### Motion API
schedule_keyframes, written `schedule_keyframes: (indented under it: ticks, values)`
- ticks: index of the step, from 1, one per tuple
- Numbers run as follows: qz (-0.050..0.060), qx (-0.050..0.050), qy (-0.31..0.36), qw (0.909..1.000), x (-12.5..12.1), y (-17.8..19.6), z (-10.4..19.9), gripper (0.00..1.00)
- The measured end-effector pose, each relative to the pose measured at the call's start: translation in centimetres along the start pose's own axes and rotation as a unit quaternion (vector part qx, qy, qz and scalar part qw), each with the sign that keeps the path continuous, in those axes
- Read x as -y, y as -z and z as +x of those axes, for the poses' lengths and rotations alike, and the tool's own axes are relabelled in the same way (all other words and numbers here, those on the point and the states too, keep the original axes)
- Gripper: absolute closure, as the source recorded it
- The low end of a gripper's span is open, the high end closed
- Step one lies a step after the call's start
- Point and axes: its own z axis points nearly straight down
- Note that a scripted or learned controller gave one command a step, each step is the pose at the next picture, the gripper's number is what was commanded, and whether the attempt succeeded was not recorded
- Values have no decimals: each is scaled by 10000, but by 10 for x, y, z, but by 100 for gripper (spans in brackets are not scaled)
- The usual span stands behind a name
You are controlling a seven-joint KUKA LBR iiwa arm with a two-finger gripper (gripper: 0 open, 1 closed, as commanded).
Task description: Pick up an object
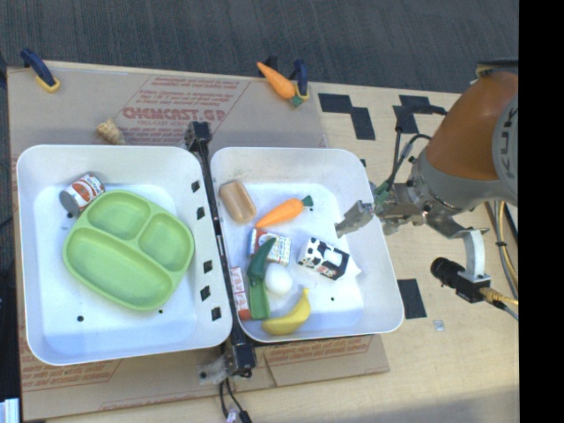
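Observation:
The right bin holds a tan bread roll, an orange carrot, a small printed carton, a black-and-white cow-patterned carton, a green bottle, a white egg and a yellow banana. My gripper hangs over the bin's right side, just right of the carrot's leafy end and above the cow carton. It touches none of them, and nothing shows in its grasp. The arm's orange band sits over the bench to the right.
The left bin holds a green divided plate and a small can. A red packet lies along the divider. Outside the bins are a second carrot, a cork and a blue clamp.

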Motion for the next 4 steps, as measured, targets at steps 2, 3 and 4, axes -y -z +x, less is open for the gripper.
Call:
schedule_keyframes:
  ticks: [2,3,4]
  values:
    - [-177,92,3,9998,-16,-129,74,0]
    - [-210,113,14,9997,-19,-116,73,100]
    - [-31,18,-3,10000,5,9,12,100]
